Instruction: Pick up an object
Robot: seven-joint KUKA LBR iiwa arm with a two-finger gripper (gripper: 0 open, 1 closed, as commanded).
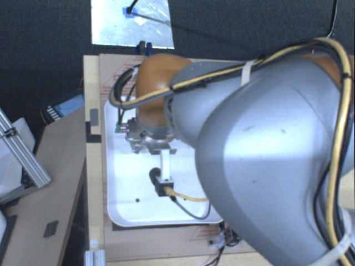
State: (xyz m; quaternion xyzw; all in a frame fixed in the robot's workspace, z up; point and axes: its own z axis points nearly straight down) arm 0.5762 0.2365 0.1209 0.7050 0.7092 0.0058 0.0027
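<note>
overhead camera | slanted down on white bin | arm close, right

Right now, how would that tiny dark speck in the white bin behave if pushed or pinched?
The tiny dark speck looks very small, so it is probably light and easily flicked aside. The floor of the white bin looks smooth and glossy, so the speck may skid rather than stay put. Its shape is too small to judge rolling.

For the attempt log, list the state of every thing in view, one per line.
Arm: stretched in from the right, covering much of the bench.
Gripper: pointing down over the white bin.
White bin: flat on the bench, partly hidden by the arm.
Dark speck: lying on the bin floor, apart from the gripper.
Silver sheet: lying flat beyond the bench.
</note>
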